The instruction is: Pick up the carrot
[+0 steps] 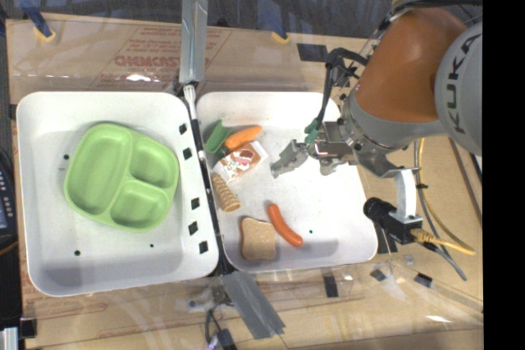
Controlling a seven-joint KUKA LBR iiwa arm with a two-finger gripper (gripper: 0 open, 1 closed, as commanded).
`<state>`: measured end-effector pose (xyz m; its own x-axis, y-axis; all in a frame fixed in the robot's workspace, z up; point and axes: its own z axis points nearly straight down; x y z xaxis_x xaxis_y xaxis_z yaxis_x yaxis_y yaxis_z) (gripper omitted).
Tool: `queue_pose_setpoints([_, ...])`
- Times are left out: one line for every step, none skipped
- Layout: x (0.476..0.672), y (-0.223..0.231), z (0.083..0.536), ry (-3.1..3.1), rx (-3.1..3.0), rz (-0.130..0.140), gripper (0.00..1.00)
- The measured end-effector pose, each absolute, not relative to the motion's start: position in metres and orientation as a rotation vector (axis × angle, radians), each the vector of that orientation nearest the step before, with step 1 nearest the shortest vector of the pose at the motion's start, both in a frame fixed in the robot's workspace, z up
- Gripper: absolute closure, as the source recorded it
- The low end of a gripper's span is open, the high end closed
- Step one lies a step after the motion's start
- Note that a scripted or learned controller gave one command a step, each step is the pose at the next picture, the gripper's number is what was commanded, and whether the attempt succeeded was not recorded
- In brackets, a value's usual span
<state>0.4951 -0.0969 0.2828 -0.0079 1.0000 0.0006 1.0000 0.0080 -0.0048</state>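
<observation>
The carrot [239, 136], orange with a green leafy top, lies in the right bin's [344, 243] far left corner, beside the divider. My gripper [290, 159] hovers over the middle of that bin, to the right of the carrot and apart from it. Its fingers [285, 161] point left and stand open, with nothing between them.
Just below the carrot sit a small snack packet [239, 164] and a ridged cookie [225, 193]. A bread slice [258, 239] and a sausage [285, 225] lie near the front edge. A green divided plate [123, 175] rests in the left bin [41, 258].
</observation>
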Motion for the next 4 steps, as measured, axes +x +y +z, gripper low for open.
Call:
queue_pose_setpoints([0.550,-0.061,0.276,-1.854,-2.534,0.007,0.00])
queue_pose_setpoints([0.588,-0.063,0.197,-2.108,-2.322,0.009,0.00])
queue_pose_setpoints([0.627,-0.113,0.167,-2.032,-2.393,0.007,0.00])
queue_pose_setpoints([0.657,-0.113,0.092,-2.023,-2.401,0.002,0.00])
